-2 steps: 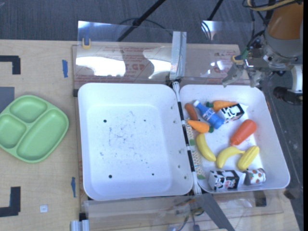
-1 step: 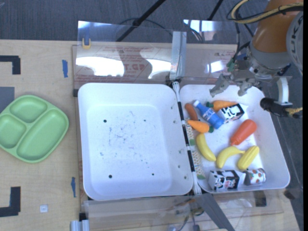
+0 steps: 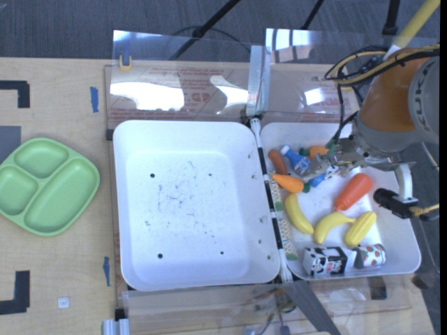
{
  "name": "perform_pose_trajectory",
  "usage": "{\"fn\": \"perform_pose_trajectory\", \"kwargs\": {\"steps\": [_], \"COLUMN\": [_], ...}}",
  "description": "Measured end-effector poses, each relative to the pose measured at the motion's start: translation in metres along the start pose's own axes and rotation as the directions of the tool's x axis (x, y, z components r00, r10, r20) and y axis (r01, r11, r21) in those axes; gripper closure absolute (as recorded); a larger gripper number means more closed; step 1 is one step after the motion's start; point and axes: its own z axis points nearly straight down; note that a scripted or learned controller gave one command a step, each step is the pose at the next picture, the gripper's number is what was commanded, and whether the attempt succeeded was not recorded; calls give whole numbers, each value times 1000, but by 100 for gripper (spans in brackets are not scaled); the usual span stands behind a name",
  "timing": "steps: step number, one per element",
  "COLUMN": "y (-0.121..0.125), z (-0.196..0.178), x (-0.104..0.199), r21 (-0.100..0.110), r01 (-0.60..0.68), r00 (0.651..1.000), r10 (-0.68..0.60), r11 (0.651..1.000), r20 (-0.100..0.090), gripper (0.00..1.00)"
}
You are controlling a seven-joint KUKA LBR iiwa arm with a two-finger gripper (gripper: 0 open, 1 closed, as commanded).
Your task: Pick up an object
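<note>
Light wooden table (image 3: 56,82) carrying two shallow white bins side by side. Left white bin (image 3: 188,135): interior bare save faint blue scribble marks and a few dark dots. Right white bin (image 3: 412,257): holds a cluster of toy food items. Contents, from the far end: small orange carrot-shaped piece (image 3: 277,160) against the dividing wall; blue-and-white small item (image 3: 299,162) just beside it; orange tapered carrot (image 3: 288,182) below these; large orange-red carrot (image 3: 353,190) lying tilted near the bin's middle; yellow banana (image 3: 298,213) near the divider; second yellow banana (image 3: 332,224) curved beside it; yellow corn-like piece (image 3: 361,229) touching the second banana's end; black-and-white cow-patterned carton (image 3: 325,261) at the near wall; small red-and-white spotted item (image 3: 369,255) just beside the carton. Grey arm with orange band (image 3: 391,103) reaches in from the right; its gripper (image 3: 330,160) sits low over the far part of the right bin, among the small items there. Whether the fingers are open or closed cannot be told; nothing visibly held. Green three-compartment plastic plate (image 3: 47,185) rests on the table, well apart to the left of the bins.
</note>
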Motion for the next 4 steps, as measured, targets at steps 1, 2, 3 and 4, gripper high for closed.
{"fn": "perform_pose_trajectory", "kwargs": {"steps": [1, 2, 3, 4], "y": [-96, -113, -113, -33], "z": [3, 44, 35, -70], "x": [-31, -77, -79, -46], "r21": [1, -3, -4, -1], "r01": [42, 106, 102, -140], "r00": [999, 994, 995, 990], "r10": [-42, -106, -102, 140], "r11": [999, 994, 995, 990], "r20": [-1, -5, -1, 1], "gripper": [0, 0, 100, 100]}}
